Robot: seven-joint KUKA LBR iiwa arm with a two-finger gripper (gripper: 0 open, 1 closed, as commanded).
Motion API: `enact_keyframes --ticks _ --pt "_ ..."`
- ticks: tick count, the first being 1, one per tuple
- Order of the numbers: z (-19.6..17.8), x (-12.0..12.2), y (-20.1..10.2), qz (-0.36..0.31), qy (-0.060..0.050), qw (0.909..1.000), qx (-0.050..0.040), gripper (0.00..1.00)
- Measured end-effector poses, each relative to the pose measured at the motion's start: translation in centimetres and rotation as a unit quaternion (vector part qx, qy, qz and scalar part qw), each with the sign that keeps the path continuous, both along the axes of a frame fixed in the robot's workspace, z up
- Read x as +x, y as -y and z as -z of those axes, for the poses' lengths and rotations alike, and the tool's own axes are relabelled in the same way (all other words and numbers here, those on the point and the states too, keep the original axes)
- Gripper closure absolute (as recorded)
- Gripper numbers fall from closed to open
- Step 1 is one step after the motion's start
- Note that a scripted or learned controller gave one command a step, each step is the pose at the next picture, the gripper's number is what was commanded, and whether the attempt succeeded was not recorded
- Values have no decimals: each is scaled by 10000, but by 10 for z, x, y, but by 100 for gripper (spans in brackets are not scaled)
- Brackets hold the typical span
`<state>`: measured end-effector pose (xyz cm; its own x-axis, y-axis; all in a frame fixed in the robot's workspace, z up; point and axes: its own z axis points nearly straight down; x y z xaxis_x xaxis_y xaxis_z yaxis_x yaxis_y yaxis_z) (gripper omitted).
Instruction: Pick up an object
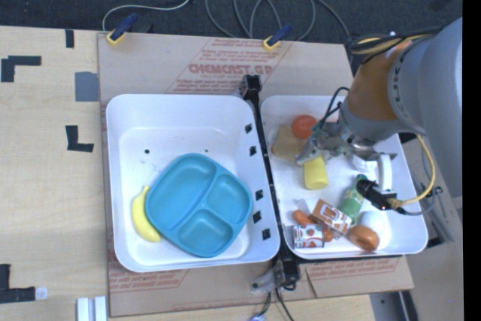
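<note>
You see a cardboard-topped bench (218, 68), two white bins (120, 162), gripper (322, 148) low in the right bin beside a yellow block (316, 174), grip state unreadable, blue tray (199, 203) left.

A light wooden bench (45, 184) spreads across the scene, black tape marks (75, 139) stuck on its left part. Flat on it lies a brown cardboard sheet (210, 64) with red print, pinned at its far edge by two clamps, one at the left corner (120, 30), one further right (276, 36). On the cardboard, two shallow white bins sit touching side by side, left (120, 116) and right (409, 233).
</note>
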<state>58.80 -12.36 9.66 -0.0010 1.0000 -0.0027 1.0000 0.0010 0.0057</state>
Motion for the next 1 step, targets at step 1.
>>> enact_keyframes --ticks 1 --pt "-93 -1 -72 -36 4 10000 21 100"
